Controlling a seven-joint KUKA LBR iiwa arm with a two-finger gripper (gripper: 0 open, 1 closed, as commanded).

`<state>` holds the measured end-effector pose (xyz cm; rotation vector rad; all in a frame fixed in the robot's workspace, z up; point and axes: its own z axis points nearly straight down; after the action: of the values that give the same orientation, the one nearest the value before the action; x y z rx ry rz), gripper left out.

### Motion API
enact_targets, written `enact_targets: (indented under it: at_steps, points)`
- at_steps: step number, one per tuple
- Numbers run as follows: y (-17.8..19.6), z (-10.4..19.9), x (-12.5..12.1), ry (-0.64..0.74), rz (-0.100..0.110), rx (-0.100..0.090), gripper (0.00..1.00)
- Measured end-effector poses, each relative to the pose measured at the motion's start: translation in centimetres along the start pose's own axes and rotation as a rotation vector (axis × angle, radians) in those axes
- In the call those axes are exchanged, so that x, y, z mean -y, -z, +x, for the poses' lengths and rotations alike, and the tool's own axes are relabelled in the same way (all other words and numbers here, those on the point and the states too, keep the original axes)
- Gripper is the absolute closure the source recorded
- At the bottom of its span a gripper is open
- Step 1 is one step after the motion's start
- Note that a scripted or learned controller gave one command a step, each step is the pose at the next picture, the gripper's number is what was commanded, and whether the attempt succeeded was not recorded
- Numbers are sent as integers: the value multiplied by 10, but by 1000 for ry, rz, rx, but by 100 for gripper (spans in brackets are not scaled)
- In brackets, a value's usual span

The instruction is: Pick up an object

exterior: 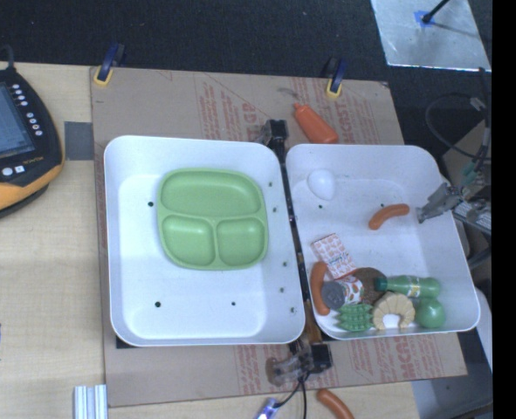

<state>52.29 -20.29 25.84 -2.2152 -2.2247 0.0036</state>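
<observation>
Claw (434, 206) at R bin (375, 157) edge, grip state unclear; 1 sausage (388, 216) nearby, 1 green plate (212, 219) in L bin (132, 244).

A control tablet (9, 142) with an orange case is lying at the left edge of the tabletop (39, 260). A brown cardboard sheet (214, 103) is lying under both bins, with blue-and-yellow clamps (109, 64) gripping its far edge. A grey tape patch (79, 140) is sitting beside the tablet.
</observation>
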Motion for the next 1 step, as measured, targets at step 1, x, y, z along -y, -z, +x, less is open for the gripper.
enact_targets:
  at_steps: [1]
  points:
    - [-167, 38, -28, 2, 2, 0, 0]
